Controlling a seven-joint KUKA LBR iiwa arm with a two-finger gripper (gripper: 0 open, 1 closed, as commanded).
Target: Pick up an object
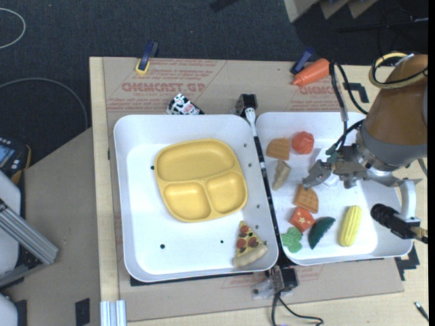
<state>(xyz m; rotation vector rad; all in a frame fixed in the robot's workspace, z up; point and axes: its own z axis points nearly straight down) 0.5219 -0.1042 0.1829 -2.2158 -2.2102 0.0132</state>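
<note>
The gripper (319, 175) is held low over the right bin (380, 250), just above the waffle (306, 199), presumably to grasp it; its fingers seem narrowly parted and hold nothing.

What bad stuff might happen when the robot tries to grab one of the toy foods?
The gripper hangs over the right bin, where toys crowd together. The waffle, strawberry and green pickle lie so close that reaching for one may bump or drag another. The tomato is round, so it might roll away or slip when squeezed. The corn lies near the bin's edge, so the wall might get in the way.
</note>
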